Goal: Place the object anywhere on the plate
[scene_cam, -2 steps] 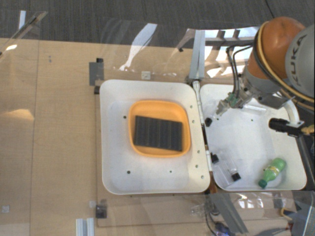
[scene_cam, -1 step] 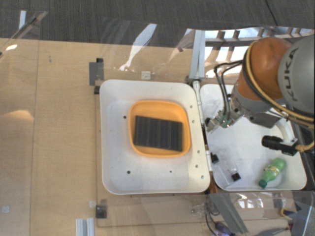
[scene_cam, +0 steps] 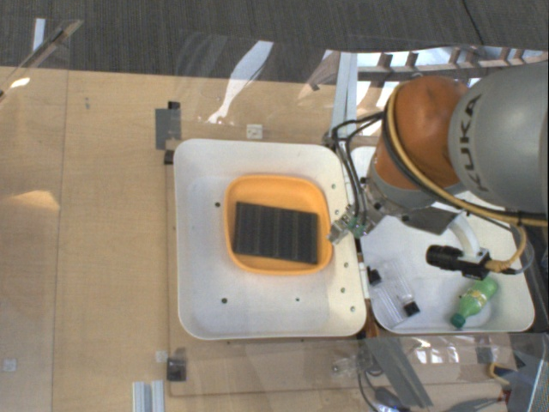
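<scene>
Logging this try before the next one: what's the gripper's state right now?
Gripper: cannot be told; the arm covers it over the right bin, where the green bottle lies. The orange plate holds a dark ridged slab.

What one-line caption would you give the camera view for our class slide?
KUKA arm over the right bin holding a green bottle; orange plate with a dark ridged block in the left bin.

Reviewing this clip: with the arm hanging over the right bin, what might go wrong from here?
1. The green bottle lies on its side near the right bin's front edge; it may roll away from a grasp.
2. The arm hides much of that bin from the camera.
3. A dark ridged slab already covers most of the orange plate, leaving little room.
</scene>
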`<state>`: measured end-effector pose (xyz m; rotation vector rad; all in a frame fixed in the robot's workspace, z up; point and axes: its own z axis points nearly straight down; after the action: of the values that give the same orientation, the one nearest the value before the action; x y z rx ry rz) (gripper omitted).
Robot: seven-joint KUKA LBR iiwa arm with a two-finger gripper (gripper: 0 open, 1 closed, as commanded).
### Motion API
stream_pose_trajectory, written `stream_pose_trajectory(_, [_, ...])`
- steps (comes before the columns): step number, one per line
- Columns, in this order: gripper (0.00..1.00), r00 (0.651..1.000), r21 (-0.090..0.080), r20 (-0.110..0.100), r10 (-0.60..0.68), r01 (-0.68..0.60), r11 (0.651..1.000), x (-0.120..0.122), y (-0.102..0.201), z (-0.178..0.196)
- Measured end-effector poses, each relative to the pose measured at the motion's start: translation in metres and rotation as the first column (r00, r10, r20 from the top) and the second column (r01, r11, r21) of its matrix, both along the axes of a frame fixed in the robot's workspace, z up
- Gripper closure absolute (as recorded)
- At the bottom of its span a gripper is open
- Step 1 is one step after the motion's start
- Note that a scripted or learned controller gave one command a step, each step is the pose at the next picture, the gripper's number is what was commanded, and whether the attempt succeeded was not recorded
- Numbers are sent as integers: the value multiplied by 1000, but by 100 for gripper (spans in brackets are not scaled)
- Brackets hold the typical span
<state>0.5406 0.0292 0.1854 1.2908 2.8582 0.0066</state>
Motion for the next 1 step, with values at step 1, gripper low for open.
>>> stream_pose_trajectory(1, [100, 999, 0, 0, 36, -36, 999, 38, 29, 0])
